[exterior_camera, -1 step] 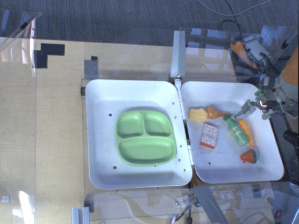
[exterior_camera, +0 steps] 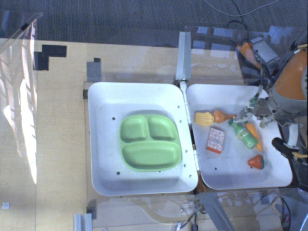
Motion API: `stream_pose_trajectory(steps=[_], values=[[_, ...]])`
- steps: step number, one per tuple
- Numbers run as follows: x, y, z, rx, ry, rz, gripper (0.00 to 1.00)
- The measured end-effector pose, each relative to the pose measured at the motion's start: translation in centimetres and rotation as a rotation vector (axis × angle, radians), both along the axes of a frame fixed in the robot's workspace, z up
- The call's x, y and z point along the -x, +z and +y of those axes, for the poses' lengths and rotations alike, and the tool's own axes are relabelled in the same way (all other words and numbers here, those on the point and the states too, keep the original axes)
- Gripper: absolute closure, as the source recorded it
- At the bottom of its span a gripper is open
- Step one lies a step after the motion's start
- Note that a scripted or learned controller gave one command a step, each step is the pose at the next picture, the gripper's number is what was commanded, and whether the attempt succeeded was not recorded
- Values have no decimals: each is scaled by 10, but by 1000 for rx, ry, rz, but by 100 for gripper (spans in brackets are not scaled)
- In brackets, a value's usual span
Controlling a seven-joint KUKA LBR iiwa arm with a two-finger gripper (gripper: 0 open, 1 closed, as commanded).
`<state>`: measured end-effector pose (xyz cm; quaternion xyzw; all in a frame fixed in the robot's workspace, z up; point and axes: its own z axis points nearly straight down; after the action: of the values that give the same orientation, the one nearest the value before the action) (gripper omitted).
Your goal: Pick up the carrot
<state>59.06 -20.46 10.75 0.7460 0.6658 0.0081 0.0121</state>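
Note:
The carrot (exterior_camera: 254, 136) is a slim orange piece lying slantwise in the right bin (exterior_camera: 231, 177), right beside a green bottle (exterior_camera: 243, 134) on its left. My gripper (exterior_camera: 256, 113) hangs over the carrot's upper end, at the right side of that bin. The grey arm with its orange band (exterior_camera: 292, 79) comes in from the right edge. The gripper's body hides the carrot's top end, so I cannot make out whether it touches the carrot.
The right bin also holds a yellow brush-like toy (exterior_camera: 204, 119), an orange piece (exterior_camera: 222, 115), a red-patterned packet (exterior_camera: 215, 140) and a red-orange fruit (exterior_camera: 256, 162). The left bin (exterior_camera: 103, 177) holds a green divided plate (exterior_camera: 149, 142). Cables lie behind the bins.

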Motion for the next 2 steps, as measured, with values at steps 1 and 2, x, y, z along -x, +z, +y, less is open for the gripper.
stream_pose_trajectory(steps=[1, 2], values=[[19, -6, 3, 1, 18, -11, 0], [16, 6, 3, 2, 20, -17, 100]])
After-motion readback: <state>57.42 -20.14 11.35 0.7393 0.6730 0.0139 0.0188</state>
